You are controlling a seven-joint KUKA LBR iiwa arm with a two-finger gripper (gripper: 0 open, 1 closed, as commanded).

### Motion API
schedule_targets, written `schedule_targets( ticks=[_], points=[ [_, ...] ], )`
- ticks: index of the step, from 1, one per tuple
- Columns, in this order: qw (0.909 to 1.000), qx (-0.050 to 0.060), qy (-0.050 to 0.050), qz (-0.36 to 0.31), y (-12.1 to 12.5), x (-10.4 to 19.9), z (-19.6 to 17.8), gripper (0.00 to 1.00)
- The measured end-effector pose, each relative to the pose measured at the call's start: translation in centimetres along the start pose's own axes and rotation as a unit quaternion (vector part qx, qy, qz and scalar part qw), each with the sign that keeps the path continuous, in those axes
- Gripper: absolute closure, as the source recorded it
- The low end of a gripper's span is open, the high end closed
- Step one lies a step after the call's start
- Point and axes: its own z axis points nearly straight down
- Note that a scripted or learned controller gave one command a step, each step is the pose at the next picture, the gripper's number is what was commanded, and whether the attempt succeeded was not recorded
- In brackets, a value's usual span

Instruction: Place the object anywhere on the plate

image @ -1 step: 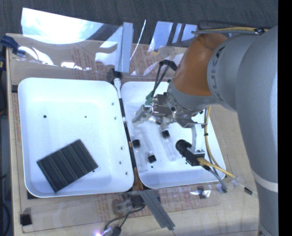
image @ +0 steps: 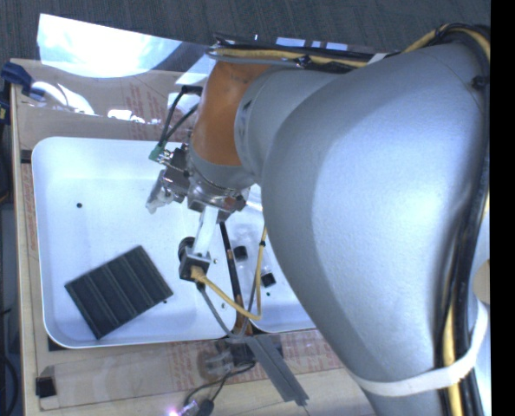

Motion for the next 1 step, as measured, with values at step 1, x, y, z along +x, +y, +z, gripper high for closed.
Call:
schedule_targets(
  ticks=[1],
  points=[
    [0.9983, 0.000, 0.000, -0.059, -1.37, 8.49, 1.38, 1.00]
  ],
)
